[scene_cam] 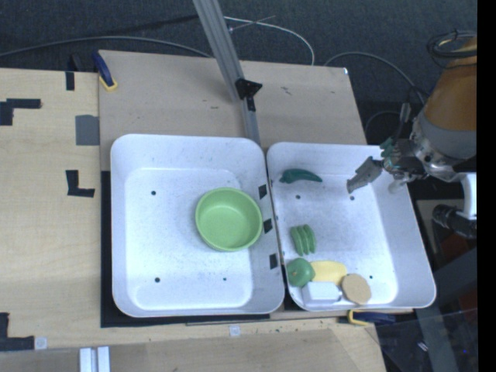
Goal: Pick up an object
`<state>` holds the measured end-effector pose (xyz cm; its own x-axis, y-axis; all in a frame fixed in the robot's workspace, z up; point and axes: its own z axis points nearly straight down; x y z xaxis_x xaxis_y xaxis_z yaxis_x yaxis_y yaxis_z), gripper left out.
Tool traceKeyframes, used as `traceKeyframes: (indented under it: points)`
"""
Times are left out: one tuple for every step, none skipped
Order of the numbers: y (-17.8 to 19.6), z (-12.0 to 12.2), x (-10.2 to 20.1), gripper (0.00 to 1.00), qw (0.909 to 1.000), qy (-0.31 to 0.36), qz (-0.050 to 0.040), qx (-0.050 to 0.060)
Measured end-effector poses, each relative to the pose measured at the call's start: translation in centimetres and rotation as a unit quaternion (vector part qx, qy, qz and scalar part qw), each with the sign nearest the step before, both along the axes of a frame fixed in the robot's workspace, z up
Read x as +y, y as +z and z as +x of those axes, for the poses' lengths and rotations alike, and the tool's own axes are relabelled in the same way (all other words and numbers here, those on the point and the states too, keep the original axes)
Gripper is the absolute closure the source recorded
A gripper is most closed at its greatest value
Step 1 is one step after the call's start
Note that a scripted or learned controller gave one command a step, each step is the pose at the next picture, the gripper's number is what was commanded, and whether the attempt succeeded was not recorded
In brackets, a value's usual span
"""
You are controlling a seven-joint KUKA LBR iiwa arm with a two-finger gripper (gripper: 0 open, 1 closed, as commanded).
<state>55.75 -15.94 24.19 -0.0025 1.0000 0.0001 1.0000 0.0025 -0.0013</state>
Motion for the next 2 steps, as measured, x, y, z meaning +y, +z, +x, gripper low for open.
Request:
traceKeyframes:
  points:
    - [0.0,0.0,0.0,0.00,1.0000,0.000,0.0001,0.000]
    - [-4.5,0.0,0.6,0.00,1.0000,0.000,0.0000,0.002]
